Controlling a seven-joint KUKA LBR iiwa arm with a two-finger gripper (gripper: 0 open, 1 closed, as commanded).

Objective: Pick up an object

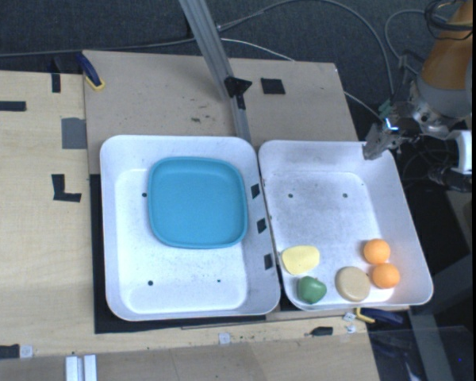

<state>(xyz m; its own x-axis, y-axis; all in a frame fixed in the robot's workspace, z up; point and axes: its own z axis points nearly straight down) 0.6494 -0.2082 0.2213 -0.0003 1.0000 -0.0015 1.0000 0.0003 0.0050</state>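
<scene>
The right bin (333,173) holds several small items along its near edge: a yellow piece (301,258), a green one (311,290), a tan round one (352,283) and two orange balls (376,251) (385,275). A square blue plate (197,202) lies in the left bin (119,236). My gripper (374,144) hangs at the far right corner of the right bin, well away from the items, with nothing seen in it.
A grey metal pole (214,50) slants across the bench behind the bins. Cables run over the dark floor at the back right. Black tape marks dot the wooden bench top (32,213) on the left.
</scene>
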